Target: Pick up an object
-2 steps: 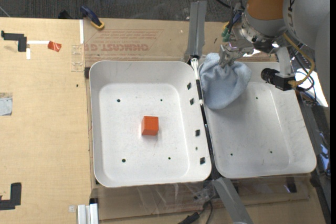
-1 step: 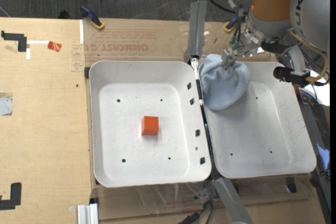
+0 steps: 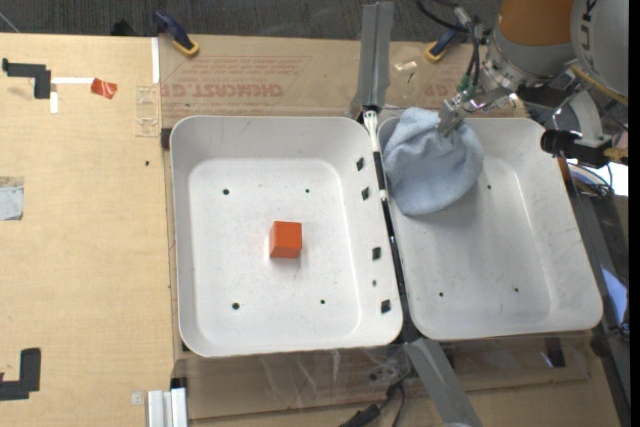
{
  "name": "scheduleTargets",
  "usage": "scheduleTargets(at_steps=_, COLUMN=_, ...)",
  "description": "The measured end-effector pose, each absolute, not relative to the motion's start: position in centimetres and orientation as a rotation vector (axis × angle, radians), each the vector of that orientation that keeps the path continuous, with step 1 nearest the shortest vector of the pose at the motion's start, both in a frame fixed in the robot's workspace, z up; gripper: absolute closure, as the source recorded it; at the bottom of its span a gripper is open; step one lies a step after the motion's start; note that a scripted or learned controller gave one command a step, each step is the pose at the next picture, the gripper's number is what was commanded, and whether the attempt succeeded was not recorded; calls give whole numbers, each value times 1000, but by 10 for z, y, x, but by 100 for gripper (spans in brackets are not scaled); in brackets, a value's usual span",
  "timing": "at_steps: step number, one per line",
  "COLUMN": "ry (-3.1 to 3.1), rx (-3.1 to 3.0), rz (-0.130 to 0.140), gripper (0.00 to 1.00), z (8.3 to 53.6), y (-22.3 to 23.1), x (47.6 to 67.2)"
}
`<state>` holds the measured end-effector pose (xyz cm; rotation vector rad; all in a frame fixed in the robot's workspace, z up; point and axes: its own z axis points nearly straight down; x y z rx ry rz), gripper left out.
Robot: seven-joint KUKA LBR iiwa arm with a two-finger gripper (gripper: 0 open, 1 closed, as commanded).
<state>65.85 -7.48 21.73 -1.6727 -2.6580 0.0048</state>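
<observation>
A pale blue cloth (image 3: pixel 430 170) sits bunched at the back left of the right bin (image 3: pixel 520 305), its top corner drawn up to a point. My gripper (image 3: pixel 453 115) is at that point, and its fingers are shut on the cloth's upper edge. The grey arm with its orange band comes in from the upper right, above the bin's far rim. An orange-red block (image 3: pixel 286 240) lies alone on the floor of the left bin (image 3: pixel 210 315), far from the gripper.
A raised grey divider (image 3: pixel 378 65) and black clips run between the two bins. Clamps (image 3: pixel 176 34) hold cardboard behind the bins. A wooden surface (image 3: pixel 70 245) with a small red piece (image 3: pixel 103 88) lies to the left. Cables hang at the right.
</observation>
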Motion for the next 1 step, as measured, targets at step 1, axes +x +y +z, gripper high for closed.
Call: scheduleTargets(at_steps=1, ry=-2658, rx=-1675, rz=6, gripper=100, z=226, y=-76, x=659)
